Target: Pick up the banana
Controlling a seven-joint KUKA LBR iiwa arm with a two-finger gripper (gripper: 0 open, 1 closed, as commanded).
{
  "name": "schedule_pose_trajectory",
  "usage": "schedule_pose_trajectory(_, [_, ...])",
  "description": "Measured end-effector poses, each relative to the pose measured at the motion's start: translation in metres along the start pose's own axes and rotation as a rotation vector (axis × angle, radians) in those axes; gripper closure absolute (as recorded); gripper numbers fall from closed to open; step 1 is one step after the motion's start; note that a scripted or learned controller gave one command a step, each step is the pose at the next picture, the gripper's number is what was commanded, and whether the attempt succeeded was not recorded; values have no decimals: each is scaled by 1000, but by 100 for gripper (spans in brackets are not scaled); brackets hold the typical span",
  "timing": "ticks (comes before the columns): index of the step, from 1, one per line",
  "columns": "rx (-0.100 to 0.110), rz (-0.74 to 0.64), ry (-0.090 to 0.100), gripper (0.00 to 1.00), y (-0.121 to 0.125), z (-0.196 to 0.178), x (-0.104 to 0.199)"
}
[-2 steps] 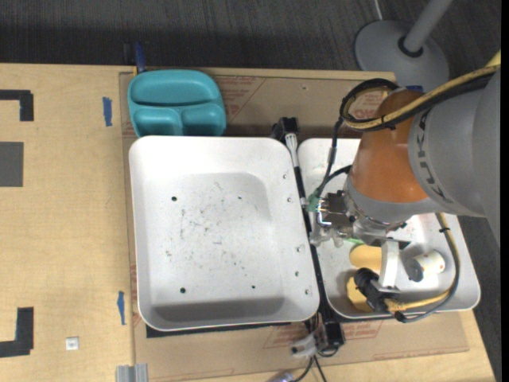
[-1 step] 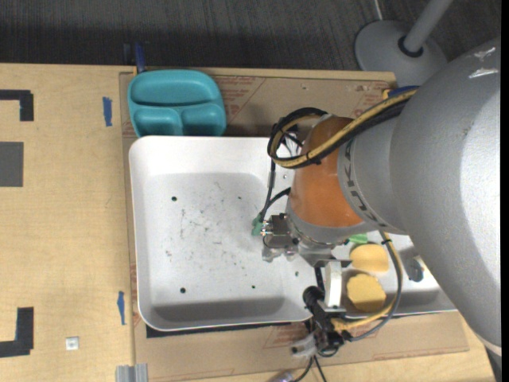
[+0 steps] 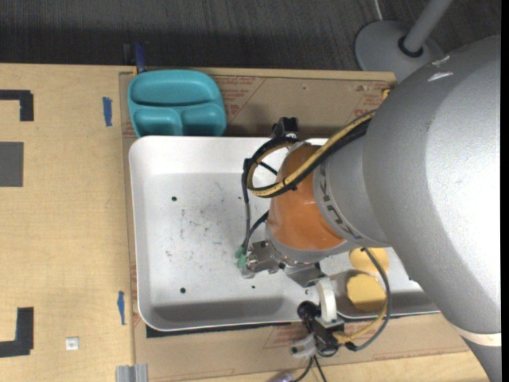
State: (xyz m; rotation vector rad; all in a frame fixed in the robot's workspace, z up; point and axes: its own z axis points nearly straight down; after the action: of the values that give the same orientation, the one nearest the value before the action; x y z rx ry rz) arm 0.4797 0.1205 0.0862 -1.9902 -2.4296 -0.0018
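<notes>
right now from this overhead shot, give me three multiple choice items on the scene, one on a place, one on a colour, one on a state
1. Where does the teal tray sit?
A. inside the white bin
B. outside the white bin, against its far rim
C. on the arm

2. What colour is the band on the arm above the wrist?
A. blue
B. green
C. orange

3. How does the arm stand over the white bin?
A. reached in over its right part, covering that part of the floor
B. parked over the bench to the left of the bin
C. resting on the teal tray

Key: 1 B, the tray lies on the cardboard past the bin's upper edge. 2 C, an orange section shows below the grey housing. 3 A, the arm's body overlies the bin's right side while the left floor lies bare.
</notes>
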Motion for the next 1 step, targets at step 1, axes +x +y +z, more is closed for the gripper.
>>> schedule_pose_trajectory(1, [0,123,-1,100,3,-46,20])
